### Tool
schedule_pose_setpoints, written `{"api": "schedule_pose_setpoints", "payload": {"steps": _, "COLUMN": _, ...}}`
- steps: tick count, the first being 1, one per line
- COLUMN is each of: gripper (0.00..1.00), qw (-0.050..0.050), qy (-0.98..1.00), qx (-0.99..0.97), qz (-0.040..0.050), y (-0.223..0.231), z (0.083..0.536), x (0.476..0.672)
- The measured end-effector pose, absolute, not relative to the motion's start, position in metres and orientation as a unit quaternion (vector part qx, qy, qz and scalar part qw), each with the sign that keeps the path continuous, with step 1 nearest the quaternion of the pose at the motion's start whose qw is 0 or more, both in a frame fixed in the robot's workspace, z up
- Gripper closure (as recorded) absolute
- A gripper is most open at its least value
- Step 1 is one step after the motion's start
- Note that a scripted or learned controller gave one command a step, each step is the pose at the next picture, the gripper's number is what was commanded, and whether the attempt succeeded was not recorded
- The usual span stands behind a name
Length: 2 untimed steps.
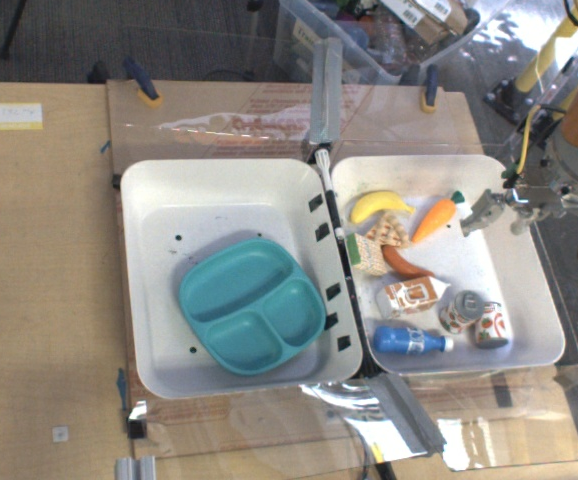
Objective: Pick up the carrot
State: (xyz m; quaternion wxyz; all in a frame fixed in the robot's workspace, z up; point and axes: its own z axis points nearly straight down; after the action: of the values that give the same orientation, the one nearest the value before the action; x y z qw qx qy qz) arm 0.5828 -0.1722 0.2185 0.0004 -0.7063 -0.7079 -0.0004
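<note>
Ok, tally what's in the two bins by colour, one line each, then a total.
Yellow: 1, banana
Orange: 1, carrot
Teal: 1, divided plate
Blue: 1, bottle
Mixed or unclear colours: 5
Total: 9

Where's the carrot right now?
The carrot lies in the right bin, near its back edge, just right of the banana, with the gripper close on its right.

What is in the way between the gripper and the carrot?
Nothing visible. The gripper hangs at the right bin's right side, and the carrot lies just to its left with bare white floor between them. The banana and the other food lie on the carrot's far side, away from the gripper.
</note>
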Motion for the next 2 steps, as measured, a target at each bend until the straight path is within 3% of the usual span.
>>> {"api": "schedule_pose_setpoints", "payload": {"steps": 1, "gripper": 0.00, "qw": -0.006, "qy": -0.791, "qx": -0.611, "qz": -0.0031, "y": -0.159, "z": 0.091, "x": 0.659}}
{"api": "schedule_pose_setpoints", "payload": {"steps": 2, "gripper": 1.00, "qw": -0.010, "qy": -0.792, "qx": -0.611, "qz": -0.0039, "y": -0.159, "z": 0.104, "x": 0.661}}
